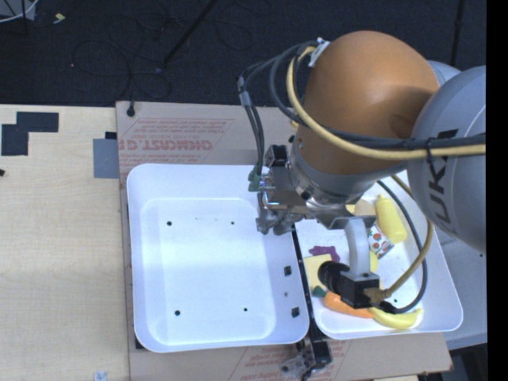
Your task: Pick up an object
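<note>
My arm, with its big orange band [361, 94], hangs over the right bin [444, 304] and hides most of it. The gripper [274, 209] shows as a dark mechanism low over the divider between the two bins, at the right bin's left edge. Loose in the right bin lie a yellow banana-shaped piece [390, 219], a small red and white object [378, 244], a purple piece [324, 252], an orange carrot [349, 309] and a second yellow banana [398, 318]. Nothing is seen between the gripper's parts.
The left bin [143, 213] lies beside the gripper, its white floor dotted with small holes. Both bins rest on a cardboard sheet [182, 137] on the wooden bench [55, 252]. A small green bit [317, 290] sits by the carrot.
</note>
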